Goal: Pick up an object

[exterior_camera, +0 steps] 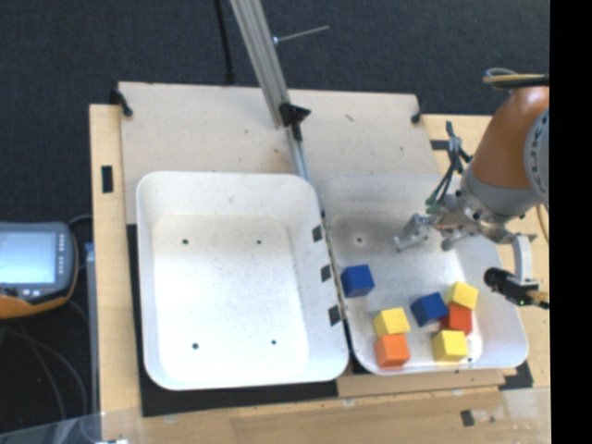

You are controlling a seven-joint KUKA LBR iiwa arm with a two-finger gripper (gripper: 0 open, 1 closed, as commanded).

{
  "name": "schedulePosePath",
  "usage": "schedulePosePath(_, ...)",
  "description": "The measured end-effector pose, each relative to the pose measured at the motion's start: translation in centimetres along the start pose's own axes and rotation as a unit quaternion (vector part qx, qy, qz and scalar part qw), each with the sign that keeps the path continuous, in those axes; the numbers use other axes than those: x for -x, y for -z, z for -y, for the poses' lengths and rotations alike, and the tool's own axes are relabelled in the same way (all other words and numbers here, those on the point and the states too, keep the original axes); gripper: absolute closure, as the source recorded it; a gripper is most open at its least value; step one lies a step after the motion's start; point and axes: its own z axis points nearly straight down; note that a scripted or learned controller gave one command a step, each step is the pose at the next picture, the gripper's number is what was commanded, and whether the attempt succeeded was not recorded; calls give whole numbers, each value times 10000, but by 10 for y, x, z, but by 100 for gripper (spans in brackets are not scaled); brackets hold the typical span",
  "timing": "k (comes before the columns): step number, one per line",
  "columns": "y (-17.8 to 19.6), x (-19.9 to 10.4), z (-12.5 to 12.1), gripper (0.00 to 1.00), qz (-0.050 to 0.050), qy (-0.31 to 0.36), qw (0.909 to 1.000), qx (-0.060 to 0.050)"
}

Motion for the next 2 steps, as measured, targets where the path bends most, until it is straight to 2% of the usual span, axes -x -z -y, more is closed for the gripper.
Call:
schedulePosePath(1,-50,-47,-71,0,-13,55,10000,46)
schedulePosePath(2,-35,-41,-70,100,13,58,10000,50)
